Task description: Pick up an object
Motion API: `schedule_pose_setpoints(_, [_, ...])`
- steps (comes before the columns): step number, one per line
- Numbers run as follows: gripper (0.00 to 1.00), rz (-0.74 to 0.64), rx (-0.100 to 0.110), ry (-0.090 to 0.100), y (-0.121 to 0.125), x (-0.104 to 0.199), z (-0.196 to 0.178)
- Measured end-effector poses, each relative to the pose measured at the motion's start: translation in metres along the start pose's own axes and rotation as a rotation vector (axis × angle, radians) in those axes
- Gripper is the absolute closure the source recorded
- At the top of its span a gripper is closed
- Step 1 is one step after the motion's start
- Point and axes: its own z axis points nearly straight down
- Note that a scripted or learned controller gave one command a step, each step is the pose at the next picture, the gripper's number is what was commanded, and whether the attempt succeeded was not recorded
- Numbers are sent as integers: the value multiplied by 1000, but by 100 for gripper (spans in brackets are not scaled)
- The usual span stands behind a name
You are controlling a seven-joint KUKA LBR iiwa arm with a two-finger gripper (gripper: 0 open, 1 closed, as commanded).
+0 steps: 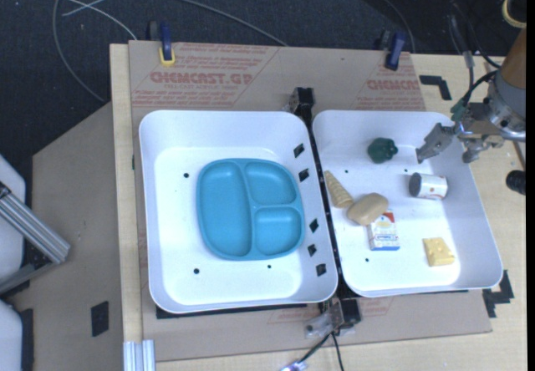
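The right bin holds several small objects. A dark green lump lies near its back. A small white cylinder with a red band lies on its side. There is also a tan cone, a beige rounded piece, a small red and blue carton and a yellow block. My gripper hangs over the bin's back right part, just above and right of the white cylinder. Its fingers are spread open with nothing between them.
The left bin holds a blue divided plate. A black divider with clips runs between the bins. Blue clamps hold the board at the back. Cables lie on the dark floor behind.
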Motion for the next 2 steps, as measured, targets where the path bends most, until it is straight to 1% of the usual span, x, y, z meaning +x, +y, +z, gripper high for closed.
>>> schedule_pose_setpoints(1, [0, -3, -12, -3, 3, 0, -7])
schedule_pose_setpoints(2, [0, -2, -6, -1, -1, -9, 47])
